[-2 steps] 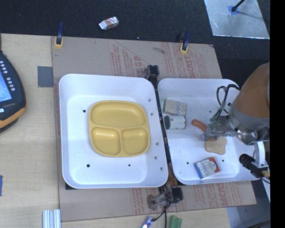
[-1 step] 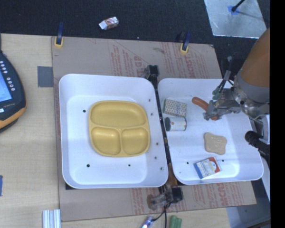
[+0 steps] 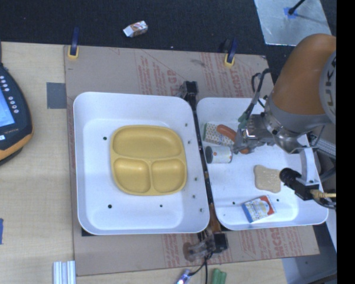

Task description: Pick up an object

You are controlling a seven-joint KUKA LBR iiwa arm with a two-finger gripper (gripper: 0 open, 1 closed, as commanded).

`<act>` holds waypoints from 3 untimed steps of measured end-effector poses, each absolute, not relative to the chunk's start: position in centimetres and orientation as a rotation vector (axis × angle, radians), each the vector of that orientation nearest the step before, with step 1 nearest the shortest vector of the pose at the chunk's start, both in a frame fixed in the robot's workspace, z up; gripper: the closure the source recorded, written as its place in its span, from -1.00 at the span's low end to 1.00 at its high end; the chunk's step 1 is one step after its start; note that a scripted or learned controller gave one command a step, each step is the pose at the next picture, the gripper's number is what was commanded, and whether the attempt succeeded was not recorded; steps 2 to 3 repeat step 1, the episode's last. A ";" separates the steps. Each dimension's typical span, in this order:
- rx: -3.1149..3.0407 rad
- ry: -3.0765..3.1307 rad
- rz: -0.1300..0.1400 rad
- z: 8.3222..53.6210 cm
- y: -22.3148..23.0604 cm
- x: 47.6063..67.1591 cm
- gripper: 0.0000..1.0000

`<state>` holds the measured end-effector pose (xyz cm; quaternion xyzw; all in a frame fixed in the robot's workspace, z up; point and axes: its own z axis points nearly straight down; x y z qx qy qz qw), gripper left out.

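Gripper [image 3: 244, 139] hovered low over right bin [image 3: 225, 215], beside hot dog [image 3: 226, 132] and small can [image 3: 219, 155]; finger state impossible to tell. Yellow tray [image 3: 148, 158] sat in left bin [image 3: 89, 176].

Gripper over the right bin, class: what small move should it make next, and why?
Probably a short straight descent. The gripper sits by the orange sausage-like object and the small can at the right bin's left end; nothing is seen held, so lowering onto the sausage seems the likeliest pick.
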<state>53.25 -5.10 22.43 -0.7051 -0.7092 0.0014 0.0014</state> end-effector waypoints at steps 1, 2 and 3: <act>-2.215 -2.223 0.002 26.4 1.5 54.4 1.00; -2.215 -2.223 0.002 26.4 1.5 54.4 1.00; -2.215 -2.223 0.002 26.4 1.5 54.4 1.00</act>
